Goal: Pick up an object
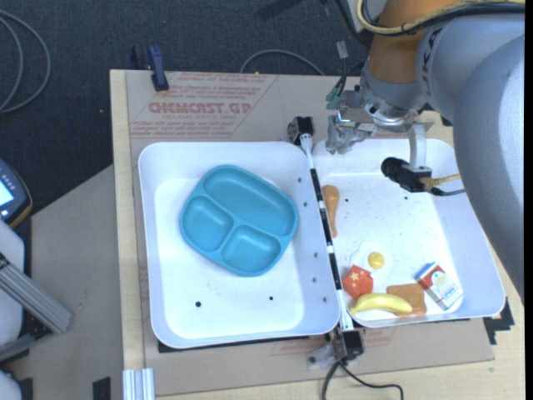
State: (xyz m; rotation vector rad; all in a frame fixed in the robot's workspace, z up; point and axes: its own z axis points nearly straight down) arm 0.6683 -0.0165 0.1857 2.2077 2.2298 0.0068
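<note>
My gripper [344, 138] hangs over the back left corner of the right bin [466, 248], just behind its rim, with no object seen in it. Loose toy food lies in that bin, well in front of the gripper. An orange carrot-like piece [331, 203] rests against the left wall. Near the front edge sit a fried egg [376, 261], a red tomato-like piece [358, 282], a yellow banana [383, 304], a brown slice [408, 295] and a small red and white carton [439, 286].
A blue divided plate [239, 219] lies in the left bin [166, 298]. A black part with a cable [405, 174] juts from the arm over the right bin's back. The grey arm [483, 82] covers the upper right. A blue clamp [156, 66] sits at the bench's back left.
</note>
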